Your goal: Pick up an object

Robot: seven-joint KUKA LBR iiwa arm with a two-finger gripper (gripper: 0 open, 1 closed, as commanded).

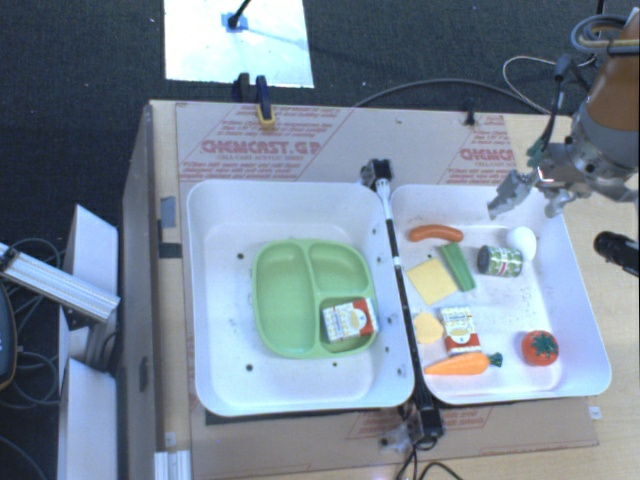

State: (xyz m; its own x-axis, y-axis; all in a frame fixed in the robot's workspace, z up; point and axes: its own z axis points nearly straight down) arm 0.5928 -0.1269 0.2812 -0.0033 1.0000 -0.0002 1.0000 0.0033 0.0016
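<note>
Here the gripper [530, 194] hangs over the right bin's [580, 298] far edge, jaws spread apart and holding nothing. The arm [610, 118] slants in from the right. Below lie an egg [522, 240], can [499, 261] and sausage [436, 233].

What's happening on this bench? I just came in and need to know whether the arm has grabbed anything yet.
Nothing is grabbed yet. The grey arm's tool hangs open above the far edge of the right bin, with nothing between its fingers. Below it lie toy foods: a sausage, a green can, a white egg, a cheese slice, a carrot and a tomato. The left bin holds a green divided plate with a small carton in one compartment.
</note>
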